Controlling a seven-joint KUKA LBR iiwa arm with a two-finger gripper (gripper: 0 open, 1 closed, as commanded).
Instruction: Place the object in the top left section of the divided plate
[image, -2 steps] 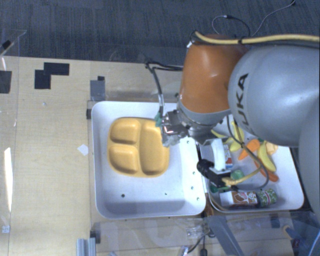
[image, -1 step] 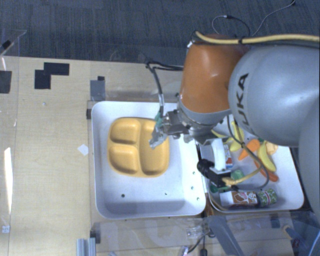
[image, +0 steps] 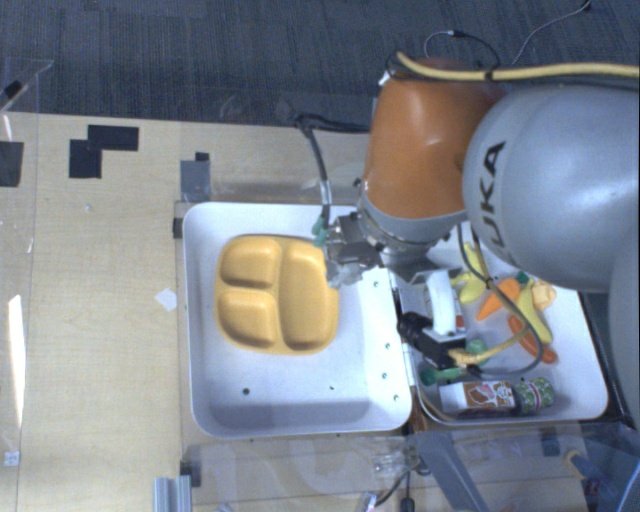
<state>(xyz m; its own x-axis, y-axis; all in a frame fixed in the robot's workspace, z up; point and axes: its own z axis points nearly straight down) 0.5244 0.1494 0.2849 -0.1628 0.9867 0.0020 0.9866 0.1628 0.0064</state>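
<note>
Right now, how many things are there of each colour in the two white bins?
Yellow: 3, the divided plate, a banana and a small piece
Orange: 1, a carrot
Dark: 1, a bottle
Total: 5 that I can tell apart; the arm covers part of the right bin.

The three-section plastic divided plate (image: 277, 294) is mustard yellow, lying in a plain shallow white bin (image: 300, 410). The pale wooden table (image: 90, 330) carries black square marks. The arm (image: 540, 180) is grey with an orange band.
</note>
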